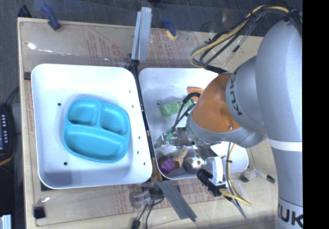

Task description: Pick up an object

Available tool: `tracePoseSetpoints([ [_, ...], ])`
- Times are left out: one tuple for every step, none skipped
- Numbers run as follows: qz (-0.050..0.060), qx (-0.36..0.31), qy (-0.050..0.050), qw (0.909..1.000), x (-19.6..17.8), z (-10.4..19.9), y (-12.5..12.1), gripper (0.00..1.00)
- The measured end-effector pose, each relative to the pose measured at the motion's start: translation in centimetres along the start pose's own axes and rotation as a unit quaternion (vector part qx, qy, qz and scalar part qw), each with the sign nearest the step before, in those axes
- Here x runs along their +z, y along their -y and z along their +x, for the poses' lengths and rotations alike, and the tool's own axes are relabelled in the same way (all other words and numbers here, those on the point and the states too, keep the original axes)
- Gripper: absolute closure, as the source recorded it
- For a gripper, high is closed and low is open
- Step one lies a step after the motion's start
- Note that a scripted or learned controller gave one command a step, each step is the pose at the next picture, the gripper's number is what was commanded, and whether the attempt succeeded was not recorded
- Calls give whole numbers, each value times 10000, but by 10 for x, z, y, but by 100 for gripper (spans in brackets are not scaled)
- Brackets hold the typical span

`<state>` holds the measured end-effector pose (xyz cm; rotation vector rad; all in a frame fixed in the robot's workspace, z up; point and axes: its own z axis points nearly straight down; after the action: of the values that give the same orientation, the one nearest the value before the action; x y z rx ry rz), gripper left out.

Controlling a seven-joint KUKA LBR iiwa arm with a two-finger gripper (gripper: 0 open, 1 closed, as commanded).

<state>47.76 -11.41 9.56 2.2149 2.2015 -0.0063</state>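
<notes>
Over the right bin [149,120], near its front, your gripper [172,138] is hanging low beneath the orange band [216,107]; you cannot tell how it is set. Just below it a purple object [167,163] is lying on the bin floor, small and rounded, touching a tan piece [179,160] at its right. A pale green item [169,108] is sitting farther back, well apart. Beside it, the left bin [46,84] is holding a blue divided tray [96,129] with three compartments.
</notes>
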Motion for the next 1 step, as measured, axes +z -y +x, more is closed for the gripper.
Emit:
tracePoseSetpoints([
  [44,-34,-48,10000,-8,4,1,100],
])
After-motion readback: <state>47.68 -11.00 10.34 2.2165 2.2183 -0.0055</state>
